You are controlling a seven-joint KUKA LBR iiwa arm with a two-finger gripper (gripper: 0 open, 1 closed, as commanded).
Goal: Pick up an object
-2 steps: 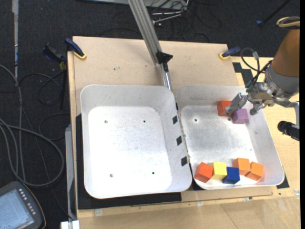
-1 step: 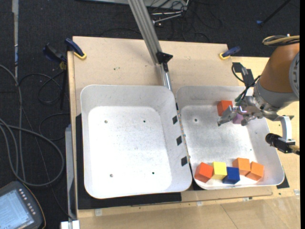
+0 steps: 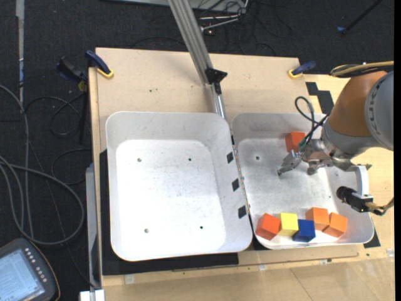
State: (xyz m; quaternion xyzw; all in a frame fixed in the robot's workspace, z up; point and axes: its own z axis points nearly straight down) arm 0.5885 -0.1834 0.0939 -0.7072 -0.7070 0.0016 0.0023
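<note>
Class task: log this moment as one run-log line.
gripper: over right bin, nothing seen held | orange block: beside it | five blocks: near edge

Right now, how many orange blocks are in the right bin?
4: one beside the claw, three along the near wall. The arm may hide more.

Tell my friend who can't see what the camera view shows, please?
A grey and orange robot arm reaches from the right, its gripper low over the right bin beside an orange block. Five more blocks, three orange, one yellow, one blue, line the bin's near edge.
</note>
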